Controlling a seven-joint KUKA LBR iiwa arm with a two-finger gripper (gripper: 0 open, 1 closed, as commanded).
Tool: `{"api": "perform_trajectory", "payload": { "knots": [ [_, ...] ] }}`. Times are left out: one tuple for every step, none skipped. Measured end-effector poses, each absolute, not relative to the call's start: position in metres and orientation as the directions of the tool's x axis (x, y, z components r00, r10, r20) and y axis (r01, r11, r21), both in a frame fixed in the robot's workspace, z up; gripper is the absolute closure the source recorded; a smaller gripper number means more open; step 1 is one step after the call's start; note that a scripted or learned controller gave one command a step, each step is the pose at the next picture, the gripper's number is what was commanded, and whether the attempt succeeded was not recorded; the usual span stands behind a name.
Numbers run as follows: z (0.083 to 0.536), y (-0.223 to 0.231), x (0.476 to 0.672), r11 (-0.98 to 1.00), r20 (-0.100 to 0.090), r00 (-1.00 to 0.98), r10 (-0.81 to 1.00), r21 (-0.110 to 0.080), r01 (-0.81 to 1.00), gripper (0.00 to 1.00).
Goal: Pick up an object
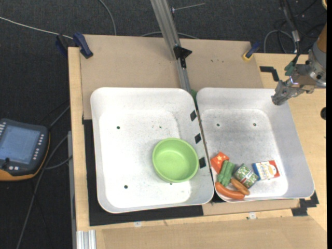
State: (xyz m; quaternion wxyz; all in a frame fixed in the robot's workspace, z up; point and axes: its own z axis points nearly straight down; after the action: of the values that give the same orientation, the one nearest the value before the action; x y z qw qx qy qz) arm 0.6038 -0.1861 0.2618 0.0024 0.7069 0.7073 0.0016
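The claw [280, 96] is hovering over the right bin's [290, 139] upper right rim, its state unclear; the toy food [239, 176] is lying along that bin's lower edge; a green bowl [175, 160] is sitting in the left bin [104, 113].

Smooth plastic-looking green bowl [175, 160] sits in a scuffed matt white bin [106, 139] on a cardboard-brown bench [135, 61].

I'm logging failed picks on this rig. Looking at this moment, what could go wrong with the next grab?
1. The toy food lies bunched in the right bin's near corner, so a grab may catch two pieces or none.
2. The pile sits against the rim, which could block the gripper.
3. The green bowl looks wide and may slip.
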Motion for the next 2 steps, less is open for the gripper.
{"api": "perform_trajectory", "payload": {
  "knots": [
    [0.261, -0.145, 0.586, 0.003, 0.001, -0.003, 1.000, 0.001, 1.000, 1.00],
    [0.262, -0.104, 0.573, 0.004, 0.001, -0.004, 1.000, 0.001, 1.000, 1.00]
  ]
}}
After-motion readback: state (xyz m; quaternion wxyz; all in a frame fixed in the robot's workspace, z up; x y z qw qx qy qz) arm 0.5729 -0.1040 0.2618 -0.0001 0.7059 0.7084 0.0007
